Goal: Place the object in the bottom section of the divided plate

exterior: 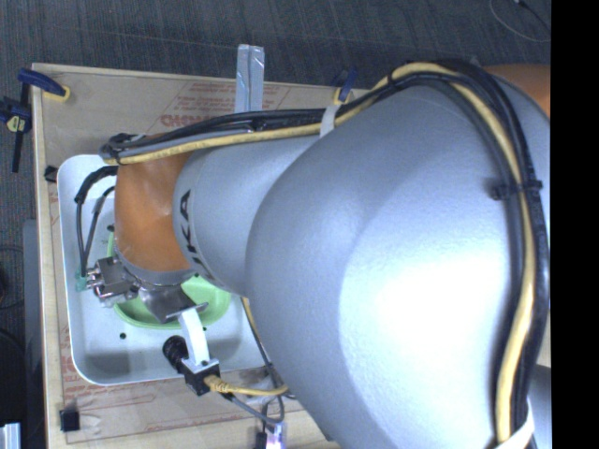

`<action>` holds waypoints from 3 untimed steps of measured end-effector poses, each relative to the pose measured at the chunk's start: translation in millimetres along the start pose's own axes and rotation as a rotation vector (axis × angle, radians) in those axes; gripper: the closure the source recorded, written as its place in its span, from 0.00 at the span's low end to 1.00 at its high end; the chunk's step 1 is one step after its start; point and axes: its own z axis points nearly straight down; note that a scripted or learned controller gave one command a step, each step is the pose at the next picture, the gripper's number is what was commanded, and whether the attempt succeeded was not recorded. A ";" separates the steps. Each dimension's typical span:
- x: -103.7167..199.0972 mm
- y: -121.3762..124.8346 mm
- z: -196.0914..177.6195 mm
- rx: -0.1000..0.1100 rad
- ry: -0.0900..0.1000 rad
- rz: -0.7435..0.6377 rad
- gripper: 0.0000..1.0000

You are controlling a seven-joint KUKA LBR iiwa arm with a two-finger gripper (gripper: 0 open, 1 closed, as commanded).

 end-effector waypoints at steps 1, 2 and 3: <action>-17.7 7.1 -173.2 -0.004 0.001 0.194 1.00; 6.4 1.3 -241.5 -0.006 0.002 0.117 1.00; -60.3 -12.8 -125.2 0.001 -0.001 0.062 1.00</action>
